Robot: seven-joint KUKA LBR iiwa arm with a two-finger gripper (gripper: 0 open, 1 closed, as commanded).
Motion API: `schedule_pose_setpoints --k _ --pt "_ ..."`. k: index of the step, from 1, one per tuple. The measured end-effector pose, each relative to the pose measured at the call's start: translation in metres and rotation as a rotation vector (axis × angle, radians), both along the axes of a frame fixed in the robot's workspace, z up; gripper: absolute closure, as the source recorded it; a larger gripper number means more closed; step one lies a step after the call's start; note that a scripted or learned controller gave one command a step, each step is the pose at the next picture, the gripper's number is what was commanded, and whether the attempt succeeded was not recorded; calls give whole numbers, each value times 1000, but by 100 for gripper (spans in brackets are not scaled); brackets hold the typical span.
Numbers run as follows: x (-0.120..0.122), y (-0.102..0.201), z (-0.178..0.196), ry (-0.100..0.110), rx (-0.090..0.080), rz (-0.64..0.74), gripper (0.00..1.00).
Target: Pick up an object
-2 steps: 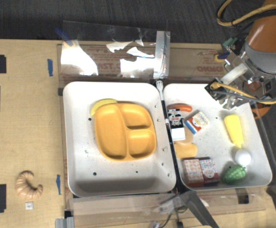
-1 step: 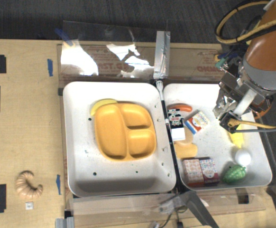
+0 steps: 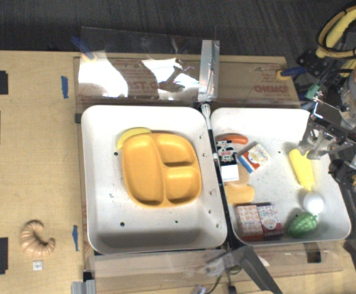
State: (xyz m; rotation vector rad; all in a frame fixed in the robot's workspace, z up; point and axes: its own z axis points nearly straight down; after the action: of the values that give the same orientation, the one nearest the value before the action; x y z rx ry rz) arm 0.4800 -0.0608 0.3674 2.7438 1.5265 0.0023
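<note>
The right bin point(image 3: 270, 120) holds a yellow corn-like piece point(image 3: 301, 168), a white ball point(image 3: 313, 203), a green lumpy vegetable point(image 3: 303, 223), two small red-and-white boxes point(image 3: 259, 218), an orange blob point(image 3: 240, 193), a black-and-white carton point(image 3: 227, 158), a small white-and-blue packet point(image 3: 253, 157) and an orange sausage point(image 3: 234, 139). My gripper point(image 3: 315, 144) hangs at the bin's right side, just above the top end of the yellow piece. Nothing shows between its fingers.
The left bin point(image 3: 98, 164) carries a yellow divided tray point(image 3: 161, 167) with a yellow banana-like piece point(image 3: 133, 135) peeking from behind it. A croissant point(image 3: 37, 237) lies on the bench at far left. Yellow cables point(image 3: 343, 23) and arm hardware crowd the right edge.
</note>
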Motion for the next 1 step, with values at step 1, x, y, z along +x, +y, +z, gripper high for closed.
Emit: schedule_pose_setpoints --k 1 --pt "-1 -63 -19 6 1 182 100"
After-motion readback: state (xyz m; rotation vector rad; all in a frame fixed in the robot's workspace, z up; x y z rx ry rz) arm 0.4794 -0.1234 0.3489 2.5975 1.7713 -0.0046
